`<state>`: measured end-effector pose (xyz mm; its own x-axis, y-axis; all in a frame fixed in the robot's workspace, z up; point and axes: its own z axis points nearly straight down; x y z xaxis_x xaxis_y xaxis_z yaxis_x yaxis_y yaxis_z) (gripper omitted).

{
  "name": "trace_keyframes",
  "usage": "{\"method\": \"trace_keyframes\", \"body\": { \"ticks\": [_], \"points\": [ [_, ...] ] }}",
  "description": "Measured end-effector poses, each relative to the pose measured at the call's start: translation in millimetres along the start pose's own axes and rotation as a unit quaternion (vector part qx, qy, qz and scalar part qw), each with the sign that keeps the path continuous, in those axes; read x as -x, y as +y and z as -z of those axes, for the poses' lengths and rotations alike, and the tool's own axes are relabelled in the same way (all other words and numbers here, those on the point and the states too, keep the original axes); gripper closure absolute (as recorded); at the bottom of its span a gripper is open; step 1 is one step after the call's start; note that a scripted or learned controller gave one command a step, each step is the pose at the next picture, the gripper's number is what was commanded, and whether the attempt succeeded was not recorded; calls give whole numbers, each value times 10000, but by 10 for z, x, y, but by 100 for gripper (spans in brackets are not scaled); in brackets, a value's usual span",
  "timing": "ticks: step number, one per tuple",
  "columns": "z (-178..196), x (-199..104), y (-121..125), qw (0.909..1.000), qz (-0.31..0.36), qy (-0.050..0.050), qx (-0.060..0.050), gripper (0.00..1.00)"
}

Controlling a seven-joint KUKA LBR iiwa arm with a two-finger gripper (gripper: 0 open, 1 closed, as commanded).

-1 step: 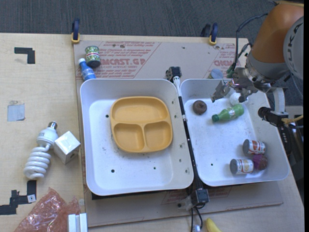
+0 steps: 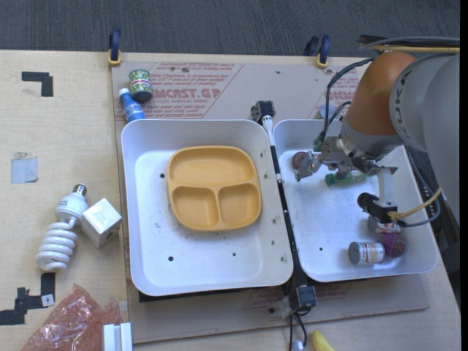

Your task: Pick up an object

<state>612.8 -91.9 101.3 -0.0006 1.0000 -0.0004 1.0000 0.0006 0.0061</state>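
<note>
Pincer [image 2: 316, 161] over right bin [image 2: 322, 262], one yellow tray [image 2: 214, 187]

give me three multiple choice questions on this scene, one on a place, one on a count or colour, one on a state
1. Where does the divided plate lie?
A. in the left bin
B. in the right bin
C. on the bench outside the bins

2. How many compartments does the plate have?
A. two
B. three
C. five

3. How does the small can in the right bin sit?
A. upright
B. on its side
C. stacked on the plate

Answers:
1. A, the plate rests on the floor of the left bin.
2. B, one long section above two smaller ones.
3. B, its round end faces sideways and its body runs along the bin floor.
</note>
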Motion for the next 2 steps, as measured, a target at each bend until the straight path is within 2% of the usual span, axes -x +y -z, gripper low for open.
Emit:
{"method": "trace_keyframes", "body": {
  "ticks": [1, 2],
  "points": [
    [334, 407, 467, 10000, -1, -5, -22, 0],
    [-43, 144, -255, 10000, -15, -23, 22, 0]
  ]
}}
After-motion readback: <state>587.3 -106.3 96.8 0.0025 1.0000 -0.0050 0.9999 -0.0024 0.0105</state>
